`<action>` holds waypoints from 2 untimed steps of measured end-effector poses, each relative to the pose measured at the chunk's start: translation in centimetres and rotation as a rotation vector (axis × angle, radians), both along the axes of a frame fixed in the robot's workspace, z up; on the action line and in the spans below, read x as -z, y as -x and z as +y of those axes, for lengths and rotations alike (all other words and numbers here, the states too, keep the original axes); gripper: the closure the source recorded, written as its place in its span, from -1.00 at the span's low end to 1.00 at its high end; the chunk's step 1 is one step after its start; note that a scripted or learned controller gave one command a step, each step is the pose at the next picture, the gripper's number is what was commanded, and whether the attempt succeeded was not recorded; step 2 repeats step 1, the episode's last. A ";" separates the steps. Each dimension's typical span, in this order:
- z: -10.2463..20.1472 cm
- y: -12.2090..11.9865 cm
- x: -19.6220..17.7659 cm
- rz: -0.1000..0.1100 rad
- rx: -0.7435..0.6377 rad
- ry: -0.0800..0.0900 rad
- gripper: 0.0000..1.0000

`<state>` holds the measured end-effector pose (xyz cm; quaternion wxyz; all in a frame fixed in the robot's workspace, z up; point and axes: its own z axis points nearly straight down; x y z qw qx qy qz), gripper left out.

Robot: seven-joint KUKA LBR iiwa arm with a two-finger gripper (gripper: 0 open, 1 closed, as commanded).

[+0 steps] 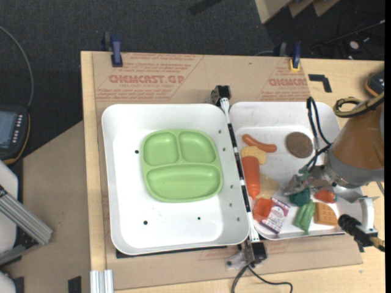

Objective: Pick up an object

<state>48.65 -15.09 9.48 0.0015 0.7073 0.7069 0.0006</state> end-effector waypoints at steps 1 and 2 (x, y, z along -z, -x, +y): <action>6.6 -2.1 -9.5 -0.008 -0.010 -0.002 1.00; 6.6 -2.1 -9.5 -0.008 -0.010 -0.002 1.00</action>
